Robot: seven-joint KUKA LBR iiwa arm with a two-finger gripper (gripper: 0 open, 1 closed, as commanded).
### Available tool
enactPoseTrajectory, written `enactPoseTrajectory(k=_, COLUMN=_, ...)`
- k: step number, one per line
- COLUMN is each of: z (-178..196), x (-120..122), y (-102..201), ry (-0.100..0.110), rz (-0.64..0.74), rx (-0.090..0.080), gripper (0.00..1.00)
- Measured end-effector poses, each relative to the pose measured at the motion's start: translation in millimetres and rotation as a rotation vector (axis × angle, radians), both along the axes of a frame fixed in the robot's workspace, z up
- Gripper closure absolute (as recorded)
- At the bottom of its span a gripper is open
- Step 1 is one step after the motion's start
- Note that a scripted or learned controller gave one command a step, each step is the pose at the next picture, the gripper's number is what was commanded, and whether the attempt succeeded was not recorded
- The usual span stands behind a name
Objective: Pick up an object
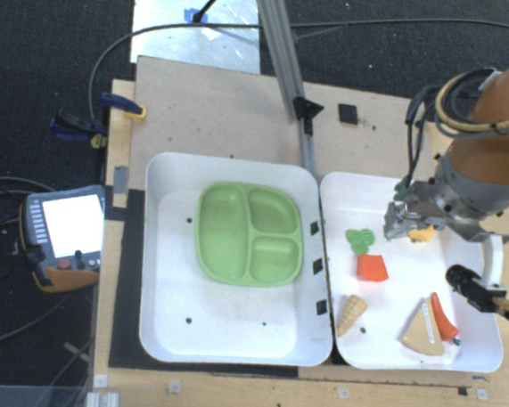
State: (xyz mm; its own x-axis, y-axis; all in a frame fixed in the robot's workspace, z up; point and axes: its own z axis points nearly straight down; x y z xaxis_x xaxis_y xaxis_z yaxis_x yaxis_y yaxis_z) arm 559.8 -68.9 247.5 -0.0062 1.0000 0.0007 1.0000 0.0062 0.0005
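Camera view: yellow item (423,233) in right bin (491,355), upper part, touching jaws of gripper (402,223). Jaw opening: cannot tell, nor whether yellow item is gripped. Near: green piece (359,240), orange block (373,268), cone (350,314), wedge (424,329). Left bin (162,323) has green plate (251,235). Judgement: pick at grasp stage; lift not yet done.

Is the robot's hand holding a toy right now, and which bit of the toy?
It cannot be told. The gripper sits low in the right white bin, right beside a small yellow piece, but the view does not show the piece between its jaws.
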Motion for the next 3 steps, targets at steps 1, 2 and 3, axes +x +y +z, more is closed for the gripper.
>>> enactPoseTrajectory(k=1, z=-12.8, x=-12.8, y=43.2, ry=0.000, rz=-0.001, rx=-0.001, gripper=1.00)
enactPoseTrajectory(k=2, z=-18.0, x=-29.0, y=87.9, ry=0.001, rz=0.000, rx=0.000, gripper=1.00)
enactPoseTrajectory(k=3, z=-10.9, x=-34.6, y=141.6, ry=-0.001, rz=0.000, rx=0.000, gripper=1.00)
